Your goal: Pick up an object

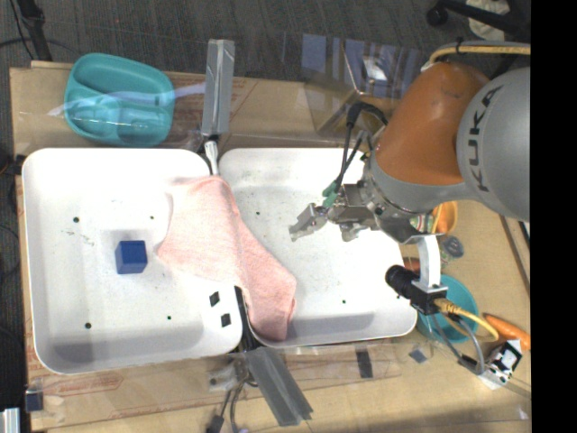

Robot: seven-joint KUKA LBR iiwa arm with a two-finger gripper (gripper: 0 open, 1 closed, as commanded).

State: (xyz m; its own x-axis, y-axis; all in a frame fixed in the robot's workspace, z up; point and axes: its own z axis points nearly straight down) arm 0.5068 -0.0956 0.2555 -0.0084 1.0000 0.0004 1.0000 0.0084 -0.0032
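Two white bins sit side by side on the bench, the left bin (54,242) and the right bin (379,318), their inner walls touching near the middle of the view. Over the right bin hangs the arm (469,124), grey with a broad orange band, reaching in from the right and covering that bin's upper right corner. A pink cloth (230,251) is draped across the shared wall: its upper part lies on the floor of the left bin, and its lower end falls into the right bin near the front wall. Beyond the left bin, on the bench's far left corner, rests a teal scoop (117,97), lying on its side and well apart from everything in the bins. The gripper (306,224) points left from the wrist, poised above bare floor in the middle of the right bin, near the cloth's right edge but apart from it. Its tips look slightly apart, with nothing between them, though the metal parts blur together and the gap is hard to judge. Smallest is a blue cube (132,256), standing on the floor of the left bin, just left of the cloth and well apart from the gripper.
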